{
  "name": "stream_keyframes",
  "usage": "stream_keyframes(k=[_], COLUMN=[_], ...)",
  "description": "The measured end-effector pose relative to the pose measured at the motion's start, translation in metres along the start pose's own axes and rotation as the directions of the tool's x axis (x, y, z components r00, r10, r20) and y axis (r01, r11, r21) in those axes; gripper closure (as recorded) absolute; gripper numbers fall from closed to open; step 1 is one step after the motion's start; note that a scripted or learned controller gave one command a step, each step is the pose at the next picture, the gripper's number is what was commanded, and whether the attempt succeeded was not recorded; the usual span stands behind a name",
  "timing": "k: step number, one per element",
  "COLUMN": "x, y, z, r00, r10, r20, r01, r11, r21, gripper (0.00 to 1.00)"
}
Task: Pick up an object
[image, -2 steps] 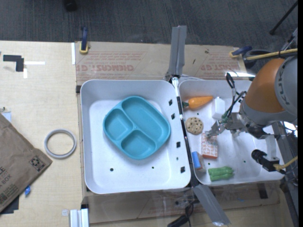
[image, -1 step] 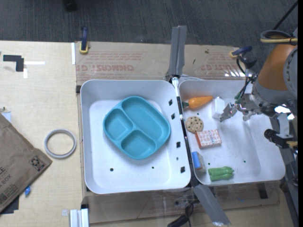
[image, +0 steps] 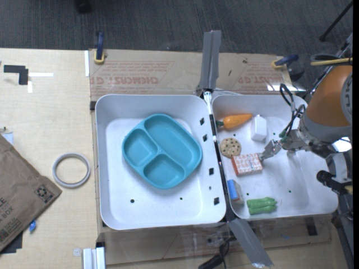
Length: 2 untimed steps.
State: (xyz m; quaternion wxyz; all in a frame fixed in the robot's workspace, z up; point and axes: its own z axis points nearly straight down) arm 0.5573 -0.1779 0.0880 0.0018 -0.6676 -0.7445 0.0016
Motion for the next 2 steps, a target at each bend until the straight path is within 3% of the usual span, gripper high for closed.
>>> stream_keyframes(k=[1,2], x=[-0.039,-0.057], y=[0.081,0.096], z=[0.002,-0.092], r00=[1.000,0.993], r10=[-0.014,-0.116], r20=[-0.022,0.003], r01=[0.016,0.116], r11=[0.997,0.993], r21=[0.075,-0.003], gripper=[0.00,0.00])
